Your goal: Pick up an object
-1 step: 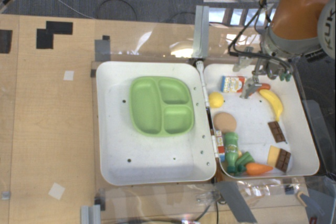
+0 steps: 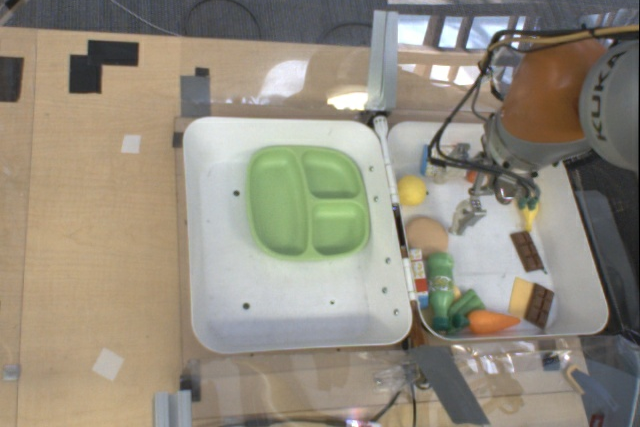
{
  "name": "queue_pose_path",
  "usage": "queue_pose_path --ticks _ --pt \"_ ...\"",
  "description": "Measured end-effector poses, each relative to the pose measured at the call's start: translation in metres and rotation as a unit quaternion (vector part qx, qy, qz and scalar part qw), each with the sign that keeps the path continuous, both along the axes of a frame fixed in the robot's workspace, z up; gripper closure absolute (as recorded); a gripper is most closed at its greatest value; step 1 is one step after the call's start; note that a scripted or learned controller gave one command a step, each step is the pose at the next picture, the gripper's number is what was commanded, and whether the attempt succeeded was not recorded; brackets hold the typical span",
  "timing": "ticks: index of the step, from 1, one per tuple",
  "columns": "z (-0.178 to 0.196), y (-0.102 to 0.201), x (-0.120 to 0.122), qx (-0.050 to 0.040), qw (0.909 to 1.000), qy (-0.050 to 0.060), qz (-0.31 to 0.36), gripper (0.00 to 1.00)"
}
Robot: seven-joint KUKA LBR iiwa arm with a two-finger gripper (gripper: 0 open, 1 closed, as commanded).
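Note:
My gripper (image 2: pixel 468 214) hangs over the middle of the right bin (image 2: pixel 585 265), below the arm's orange band. It is open and nothing sits between its fingers. Just left of it lie a yellow lemon (image 2: pixel 411 189) and a tan egg-shaped piece (image 2: pixel 427 235). Nearer the front are a green can (image 2: pixel 438 268), a green vegetable (image 2: pixel 452 307) and an orange carrot (image 2: pixel 490 321). To the right lie a brown chocolate bar (image 2: pixel 527 251), a cheese wedge (image 2: pixel 519 295) with a second brown bar (image 2: pixel 541 303), and a small yellow piece (image 2: pixel 528 208).
The left bin (image 2: pixel 215 305) holds a green divided plate (image 2: pixel 307 201). A metal divider rail (image 2: pixel 395 215) runs between the two bins. Black cables (image 2: pixel 470 105) loop from the wrist over the right bin's back edge.

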State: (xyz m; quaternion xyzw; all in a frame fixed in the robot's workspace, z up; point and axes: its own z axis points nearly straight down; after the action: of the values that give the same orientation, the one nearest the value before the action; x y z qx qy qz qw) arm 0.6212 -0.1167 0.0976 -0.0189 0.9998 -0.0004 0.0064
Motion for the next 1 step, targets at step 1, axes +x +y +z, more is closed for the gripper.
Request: queue_pose_path --ticks 1 --pt "-0.0095 -0.0605 0.0389 0.0034 0.9998 0.017 0.009 0.00"
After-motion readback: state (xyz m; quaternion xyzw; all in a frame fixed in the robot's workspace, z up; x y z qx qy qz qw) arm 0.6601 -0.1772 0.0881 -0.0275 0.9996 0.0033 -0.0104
